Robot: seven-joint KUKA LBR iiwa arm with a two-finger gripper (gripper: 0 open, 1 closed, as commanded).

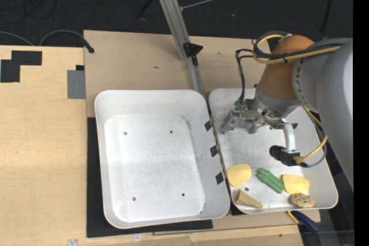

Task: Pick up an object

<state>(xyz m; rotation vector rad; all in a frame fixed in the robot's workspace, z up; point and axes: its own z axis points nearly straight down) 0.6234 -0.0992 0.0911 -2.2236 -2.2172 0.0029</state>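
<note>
A: Look at the right of the frame. Your grey arm with the orange band (288, 69) leans over the right shallow white plastic bin (228, 102), and the tool (245, 119) hangs above that bin's upper half, over bare floor.

B: Is it carrying anything?

A: You can see nothing between its parts, and whether it stands wide or narrow I cannot tell; the metal there is too tangled to read.

B: So where are the things to pick?

A: All crowded along the lower edge of that bin, well apart from the tool. I judge they have slid into the low side. A pale yellow rounded lump (238, 174) lies at lower left, a tan cone-shaped piece (248, 199) just beneath it, a green knobbly pod-like toy (270, 180) beside them, then a yellow wedge-like lump (295, 184) and a brown speckled round biscuit (301, 200) nearest the corner.

B: And the other bin?

A: The left shallow white bin (109, 118) sits beside it on the counter (40, 124).
</note>
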